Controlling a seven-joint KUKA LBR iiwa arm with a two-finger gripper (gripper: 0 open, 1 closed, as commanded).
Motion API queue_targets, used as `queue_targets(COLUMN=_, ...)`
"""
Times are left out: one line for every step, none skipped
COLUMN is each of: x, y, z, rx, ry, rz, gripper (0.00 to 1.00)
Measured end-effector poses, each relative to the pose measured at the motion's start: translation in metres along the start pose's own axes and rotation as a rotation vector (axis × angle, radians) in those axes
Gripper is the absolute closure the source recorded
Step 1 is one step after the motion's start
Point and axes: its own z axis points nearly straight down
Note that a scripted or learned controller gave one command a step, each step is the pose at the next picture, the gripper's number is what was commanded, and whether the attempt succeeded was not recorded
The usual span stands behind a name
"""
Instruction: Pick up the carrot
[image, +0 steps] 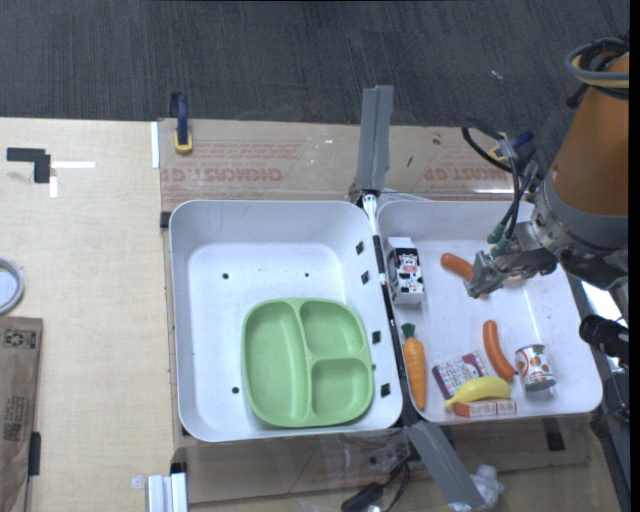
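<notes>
The carrot (414, 367) is orange with a small green top. It lies lengthwise along the left wall of the right bin (560, 400), near the front. My gripper (481, 281) hangs over the middle of the right bin, well up and to the right of the carrot, beside a small orange sausage (457, 265). Nothing shows between its fingers.
The right bin also holds a black-and-white milk carton (405, 270), a second sausage (494, 347), a small can (535, 367), a banana (478, 390) and a red-and-white box (458, 373). A green divided plate (308, 361) sits in the left bin (200, 300).
</notes>
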Motion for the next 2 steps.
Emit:
queue_targets(x=-0.001, y=0.001, z=-0.008, rx=0.001, ry=-0.001, rz=-0.002, gripper=1.0)
queue_targets(x=-0.009, y=0.007, z=0.037, rx=0.002, ry=0.001, rz=0.15, gripper=1.0)
